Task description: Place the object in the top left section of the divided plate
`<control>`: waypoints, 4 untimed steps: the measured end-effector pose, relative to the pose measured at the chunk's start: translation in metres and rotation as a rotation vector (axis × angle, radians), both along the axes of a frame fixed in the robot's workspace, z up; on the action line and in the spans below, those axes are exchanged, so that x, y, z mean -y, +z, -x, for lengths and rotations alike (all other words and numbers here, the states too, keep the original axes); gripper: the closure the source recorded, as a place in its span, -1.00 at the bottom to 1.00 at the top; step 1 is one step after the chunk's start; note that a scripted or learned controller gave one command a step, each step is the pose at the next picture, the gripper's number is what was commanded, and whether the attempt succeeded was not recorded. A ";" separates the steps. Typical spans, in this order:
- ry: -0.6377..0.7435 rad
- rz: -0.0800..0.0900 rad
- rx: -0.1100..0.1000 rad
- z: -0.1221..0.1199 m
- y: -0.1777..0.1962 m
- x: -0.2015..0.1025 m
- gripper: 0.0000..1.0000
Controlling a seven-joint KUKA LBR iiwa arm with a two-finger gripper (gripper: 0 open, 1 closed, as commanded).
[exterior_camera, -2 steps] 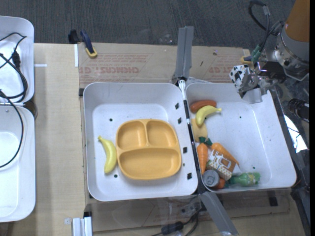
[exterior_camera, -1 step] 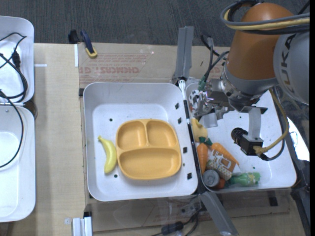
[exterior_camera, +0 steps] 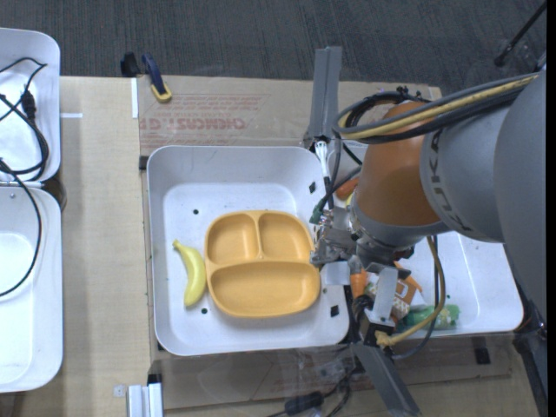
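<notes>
An orange-yellow divided plate (exterior_camera: 208, 259) lies in the left white bin (exterior_camera: 174, 189), with two small sections at the back and one wide section in front. All three sections look bare. A yellow banana (exterior_camera: 193, 276) lies on the bin floor just left of the plate. My gripper (exterior_camera: 363, 287) hangs low over the right bin (exterior_camera: 486, 276), near the wall between the bins, and the wrist hides much of it. Small orange and white items (exterior_camera: 398, 292) lie right beside it, and I cannot make out whether it holds any of them.
A green item (exterior_camera: 434, 316) lies at the front of the right bin, and an orange one (exterior_camera: 347, 185) peeks out behind the wrist. The arm's grey and orange body covers most of that bin. A blue-handled tool (exterior_camera: 155, 78) rests on the bench at the back.
</notes>
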State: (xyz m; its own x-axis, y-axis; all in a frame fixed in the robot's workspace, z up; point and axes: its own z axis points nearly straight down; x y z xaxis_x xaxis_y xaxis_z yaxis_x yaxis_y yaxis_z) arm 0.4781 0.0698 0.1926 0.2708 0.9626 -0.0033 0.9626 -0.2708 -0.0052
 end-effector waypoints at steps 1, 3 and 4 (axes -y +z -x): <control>0.195 0.000 0.002 0.001 0.036 -0.081 1.00; 0.413 -0.001 -0.001 -0.043 0.012 -0.141 1.00; 0.413 -0.001 -0.001 -0.043 0.012 -0.141 -1.00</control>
State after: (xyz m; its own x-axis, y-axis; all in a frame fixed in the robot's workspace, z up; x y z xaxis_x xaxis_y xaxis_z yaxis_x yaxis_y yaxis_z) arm 0.5215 0.2109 0.2046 -0.1379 0.9904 -0.0028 0.9904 0.1379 -0.0058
